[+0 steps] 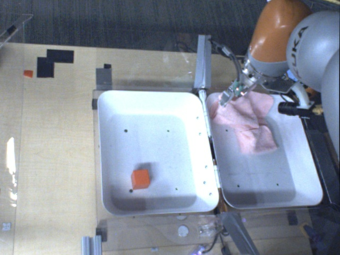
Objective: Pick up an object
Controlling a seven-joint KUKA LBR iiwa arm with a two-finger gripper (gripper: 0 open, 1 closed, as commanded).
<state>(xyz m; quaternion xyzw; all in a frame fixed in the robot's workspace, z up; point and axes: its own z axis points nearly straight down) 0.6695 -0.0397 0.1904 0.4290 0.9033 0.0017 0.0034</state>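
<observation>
Clearly, the pink cloth (pixel 249 124) is what we have to lift: soft, light, limp, crumpled toward twelve o'clock of the right bin (pixel 276 193), so we would pinch a raised fold, not the flat part. Our gripper (pixel 232 95) hangs at the cloth's ten o'clock corner; its opening we cannot tell. An orange block (pixel 141 179) sits at seven o'clock in the left bin (pixel 154 110).

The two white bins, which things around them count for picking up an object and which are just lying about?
For the job: pink crumpled cloth in the right bin, gripper at its far left corner; orange block in the left bin.
Lying about: black angular shapes and small orange square on the bench.
</observation>
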